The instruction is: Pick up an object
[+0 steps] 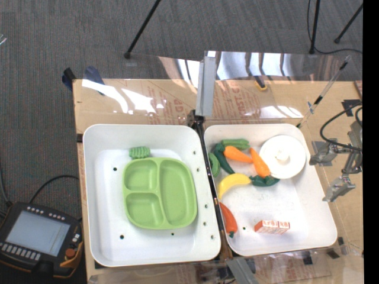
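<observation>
Camera view: tool beside right bin, holding nothing.

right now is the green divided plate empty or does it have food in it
Empty: all three compartments of the green divided plate show bare green. The small green ridged piece lies beyond its rim.

We see a lime-green divided plate, a yellow banana, orange carrots, a red pepper, a white lid, and a red-and-white carton.
</observation>
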`<state>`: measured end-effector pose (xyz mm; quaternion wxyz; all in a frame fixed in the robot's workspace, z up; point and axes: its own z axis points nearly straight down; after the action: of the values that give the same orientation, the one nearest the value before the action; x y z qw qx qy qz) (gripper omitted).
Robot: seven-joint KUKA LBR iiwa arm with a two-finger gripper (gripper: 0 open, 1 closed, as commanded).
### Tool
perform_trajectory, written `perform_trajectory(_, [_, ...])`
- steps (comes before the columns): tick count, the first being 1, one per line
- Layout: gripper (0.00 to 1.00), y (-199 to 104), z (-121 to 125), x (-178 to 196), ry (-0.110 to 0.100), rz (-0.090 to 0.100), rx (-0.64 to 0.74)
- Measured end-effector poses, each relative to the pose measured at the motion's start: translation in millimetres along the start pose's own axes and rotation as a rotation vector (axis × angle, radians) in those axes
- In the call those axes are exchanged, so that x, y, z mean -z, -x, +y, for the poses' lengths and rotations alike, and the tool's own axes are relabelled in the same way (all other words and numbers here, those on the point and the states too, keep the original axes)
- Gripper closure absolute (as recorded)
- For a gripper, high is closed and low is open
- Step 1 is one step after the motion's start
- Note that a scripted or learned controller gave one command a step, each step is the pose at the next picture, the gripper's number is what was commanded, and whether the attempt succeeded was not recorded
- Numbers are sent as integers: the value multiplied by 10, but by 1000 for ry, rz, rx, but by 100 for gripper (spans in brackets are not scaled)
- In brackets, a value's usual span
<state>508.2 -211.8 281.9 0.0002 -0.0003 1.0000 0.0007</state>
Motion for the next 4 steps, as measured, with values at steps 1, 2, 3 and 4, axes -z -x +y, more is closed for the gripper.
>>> perform_trajectory(1, [0, 208, 368, -1511, 6, 15, -3])
perform_trajectory(2, [0, 739, 839, -1963, 2, 3, -106])
perform_trajectory(3, [0, 1074, 1051, -1966, 0, 11, -126])
perform_trajectory(4, [100, 1113, 1090, -1843, 0, 0, -116])
